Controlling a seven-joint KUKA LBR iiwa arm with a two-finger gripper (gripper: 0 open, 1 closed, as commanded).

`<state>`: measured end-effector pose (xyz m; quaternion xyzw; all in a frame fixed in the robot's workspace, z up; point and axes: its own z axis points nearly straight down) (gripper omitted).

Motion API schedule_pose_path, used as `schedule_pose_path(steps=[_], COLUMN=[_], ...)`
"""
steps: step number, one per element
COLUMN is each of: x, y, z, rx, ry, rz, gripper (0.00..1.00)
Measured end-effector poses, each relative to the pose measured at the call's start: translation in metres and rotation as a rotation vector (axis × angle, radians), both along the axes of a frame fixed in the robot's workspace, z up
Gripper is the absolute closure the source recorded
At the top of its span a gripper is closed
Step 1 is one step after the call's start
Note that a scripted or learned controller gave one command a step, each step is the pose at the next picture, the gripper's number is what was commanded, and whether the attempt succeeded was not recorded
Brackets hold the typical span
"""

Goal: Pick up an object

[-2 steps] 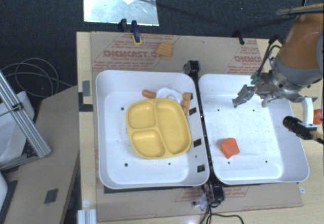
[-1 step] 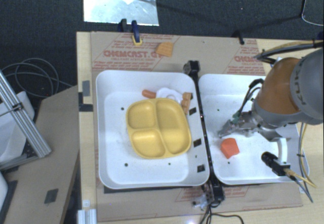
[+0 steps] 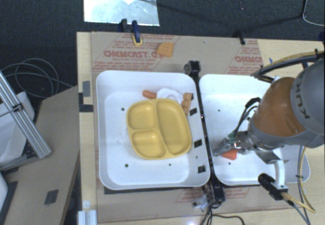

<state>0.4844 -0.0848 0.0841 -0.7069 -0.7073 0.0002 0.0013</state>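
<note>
Where the right bin [image 3: 244, 92] lies bare, gripper [image 3: 223, 149], finger state unclear, beside orange object [image 3: 231, 155].

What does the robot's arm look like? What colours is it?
The arm is fat, rounded and grey, with a big orange band above its wrist. Dark letters mark the grey part, thin black cables curl beside the band, and the gripper is small and metal.

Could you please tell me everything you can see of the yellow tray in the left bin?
The yellow tray is a shallow divided dish, plastic by its look, with rounded corners and three compartments: one long one on its right side and two smaller ones on the left. It lies flat, open side up and turned slightly askew, near the middle of the left bin. Its compartments look bare. A white piece lies at its upper edge; whether they touch I cannot tell.
</note>
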Motion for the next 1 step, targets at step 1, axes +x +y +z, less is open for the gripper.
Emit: schedule_pose_path(steps=[1], x=[0.0039], y=[-0.0022], z=[0.0115], rx=[-0.003], ry=[-0.008], rz=[-0.002], gripper=[1.0])
